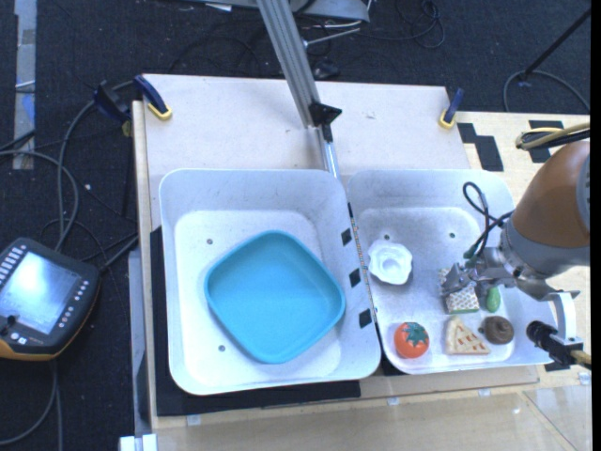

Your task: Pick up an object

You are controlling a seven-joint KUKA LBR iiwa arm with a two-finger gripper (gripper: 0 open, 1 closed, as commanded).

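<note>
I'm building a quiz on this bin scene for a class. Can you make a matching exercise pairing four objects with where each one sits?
Objects:
1. large blue plastic tray
2. red tomato toy with a green stem
3. white crumpled cup-like object
4. dark brown round doughnut toy

Places:
A. near the right bin's left wall, halfway up
B. right bin's front right, beside the triangular sandwich toy
C. inside the left bin
D. right bin's front left corner

Pairs: 1-C, 2-D, 3-A, 4-B

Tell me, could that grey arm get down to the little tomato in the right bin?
Probably yes. The tomato sits in the open near the bin's front edge, with nothing over it. The gripper hovers nearby over a checkered piece, so only a short move separates them.
</note>
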